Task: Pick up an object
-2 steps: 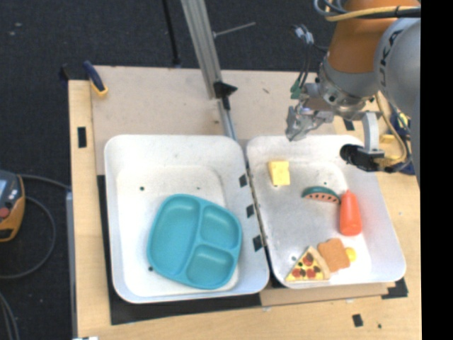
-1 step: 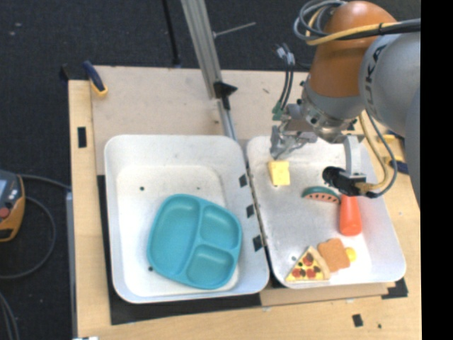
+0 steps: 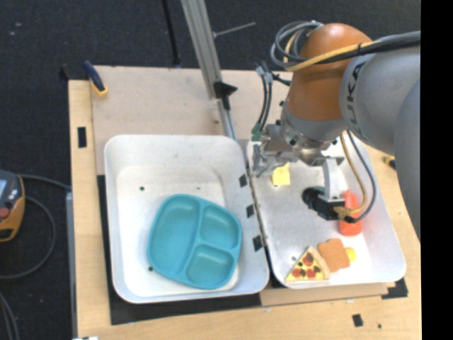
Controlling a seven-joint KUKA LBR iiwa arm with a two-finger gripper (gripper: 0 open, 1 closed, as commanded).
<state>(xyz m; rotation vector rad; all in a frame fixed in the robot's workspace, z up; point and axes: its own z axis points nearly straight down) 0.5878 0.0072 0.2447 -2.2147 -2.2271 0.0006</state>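
My gripper [image 3: 270,160] hangs low over the far left corner of the right bin [image 3: 382,250], close to the wall shared with the left bin. A small yellow block [image 3: 281,177] lies on the bin floor just in front of and slightly right of the gripper; whether they touch I cannot tell. Nearer the front of the right bin lie a toy pizza slice [image 3: 308,267] and a brown toast-like piece [image 3: 333,254] beside it. An orange-red thing [image 3: 350,224] sits toward the bin's right side.
The left bin [image 3: 127,168] holds a teal divided plate [image 3: 195,241] in its front half. A slanted aluminium post [image 3: 205,48] rises behind the bins. The arm's orange and grey body covers the far part of the right bin.
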